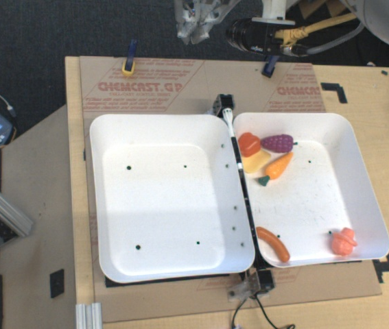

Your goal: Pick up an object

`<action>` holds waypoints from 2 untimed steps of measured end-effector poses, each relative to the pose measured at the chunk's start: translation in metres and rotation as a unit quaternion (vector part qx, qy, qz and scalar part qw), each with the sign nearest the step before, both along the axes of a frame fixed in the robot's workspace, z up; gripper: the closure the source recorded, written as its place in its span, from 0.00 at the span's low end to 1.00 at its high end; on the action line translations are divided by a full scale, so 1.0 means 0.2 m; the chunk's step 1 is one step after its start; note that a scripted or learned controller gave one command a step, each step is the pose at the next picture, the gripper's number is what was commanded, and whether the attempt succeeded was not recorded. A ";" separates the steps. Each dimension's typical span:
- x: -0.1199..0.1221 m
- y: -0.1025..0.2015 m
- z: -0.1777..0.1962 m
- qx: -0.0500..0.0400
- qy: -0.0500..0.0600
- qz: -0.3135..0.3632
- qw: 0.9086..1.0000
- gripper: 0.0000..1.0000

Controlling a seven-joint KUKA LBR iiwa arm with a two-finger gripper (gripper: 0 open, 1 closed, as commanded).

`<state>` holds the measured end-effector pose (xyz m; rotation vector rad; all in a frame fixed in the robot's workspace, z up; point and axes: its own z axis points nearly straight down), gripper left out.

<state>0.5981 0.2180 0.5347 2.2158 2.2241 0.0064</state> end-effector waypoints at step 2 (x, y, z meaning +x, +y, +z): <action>0.30 0.03 0.00 -0.001 0.000 -0.003 1.000 1.00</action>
